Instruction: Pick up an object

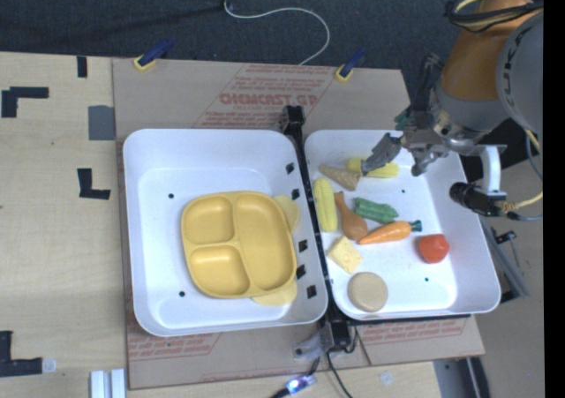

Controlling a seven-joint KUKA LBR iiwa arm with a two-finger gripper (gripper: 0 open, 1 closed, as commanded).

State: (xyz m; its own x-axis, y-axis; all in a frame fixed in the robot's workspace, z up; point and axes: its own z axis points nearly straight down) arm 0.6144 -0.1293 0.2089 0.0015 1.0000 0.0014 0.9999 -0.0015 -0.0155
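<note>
— Two bins on the worktop [53, 211]; where's my gripper [402, 156]?
— Over the right bin's [468, 286] far edge, fingers spread wide, nothing between them. I see it just above the banana [378, 168].
— The other food?
— Carrot [386, 233], tomato [433, 248], corn [325, 204] nearby; yellow tray [237, 242] in the left bin [150, 211].

Red print on the cardboard [256, 98] behind the left bin [146, 211] was too blurred to be read.
</note>
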